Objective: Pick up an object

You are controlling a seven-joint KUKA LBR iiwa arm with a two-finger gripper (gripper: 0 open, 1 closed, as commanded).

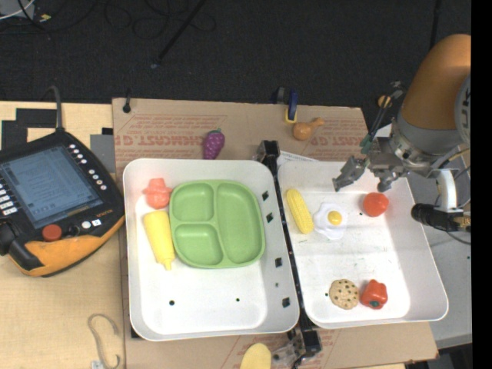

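Red tomato (375, 204) sits just below my spread, empty end effector (367, 176); descending off-centre, I'd probably knock it rolling.

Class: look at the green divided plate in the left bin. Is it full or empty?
Empty. All three compartments of the green plate show bare green; the yellow bottle and pink toy lie beside it in the left bin.
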